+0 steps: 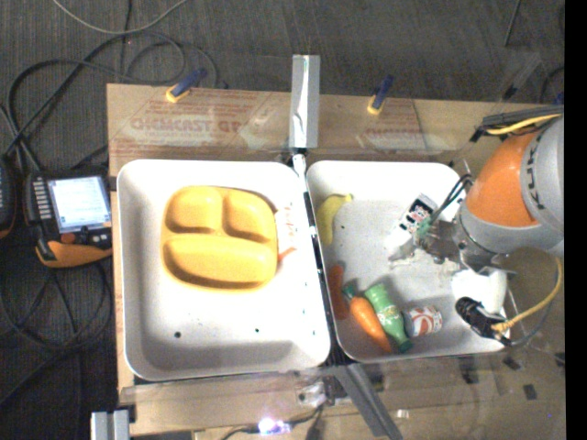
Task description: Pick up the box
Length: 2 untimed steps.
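- My arm [523,200], grey with its orange band, fills the right edge of the frame, nearest the camera, and reaches left over the right bin [367,177].
- My gripper [415,243] sits low at the middle right of that bin; I cannot tell its state.
- The box [419,213], small and white with dark print, lies just above my gripper, in the bin's upper right part.
- Lower in the same bin lie a carrot [367,319], a green bottle [387,308] and a red-and-white can [424,320].
- A yellow banana [328,216] rests at the bin's upper left.
- The left bin [147,337] holds a yellow divided tray [220,236].
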Tool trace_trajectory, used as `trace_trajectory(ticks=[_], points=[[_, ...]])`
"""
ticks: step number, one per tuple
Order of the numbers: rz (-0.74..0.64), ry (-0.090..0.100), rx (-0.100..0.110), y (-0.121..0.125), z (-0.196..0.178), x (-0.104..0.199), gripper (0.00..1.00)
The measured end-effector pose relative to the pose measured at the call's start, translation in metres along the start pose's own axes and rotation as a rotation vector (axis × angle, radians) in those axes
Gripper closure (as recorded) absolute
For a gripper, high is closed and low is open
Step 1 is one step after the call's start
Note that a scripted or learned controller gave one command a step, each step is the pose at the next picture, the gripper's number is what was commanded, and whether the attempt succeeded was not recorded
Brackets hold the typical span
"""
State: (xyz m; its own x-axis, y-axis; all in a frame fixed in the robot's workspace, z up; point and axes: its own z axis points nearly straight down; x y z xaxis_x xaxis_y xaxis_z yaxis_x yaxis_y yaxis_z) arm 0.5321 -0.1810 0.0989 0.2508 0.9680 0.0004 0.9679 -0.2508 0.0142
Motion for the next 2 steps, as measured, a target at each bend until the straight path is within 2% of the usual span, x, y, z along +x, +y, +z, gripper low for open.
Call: trace_trajectory(ticks=[1, 2], points=[[0.437, -0.006, 0.01, 0.024, 0.011, 0.004, 0.0], [0.605, 0.015, 0.005, 0.004, 0.006, -0.022, 0.0]])
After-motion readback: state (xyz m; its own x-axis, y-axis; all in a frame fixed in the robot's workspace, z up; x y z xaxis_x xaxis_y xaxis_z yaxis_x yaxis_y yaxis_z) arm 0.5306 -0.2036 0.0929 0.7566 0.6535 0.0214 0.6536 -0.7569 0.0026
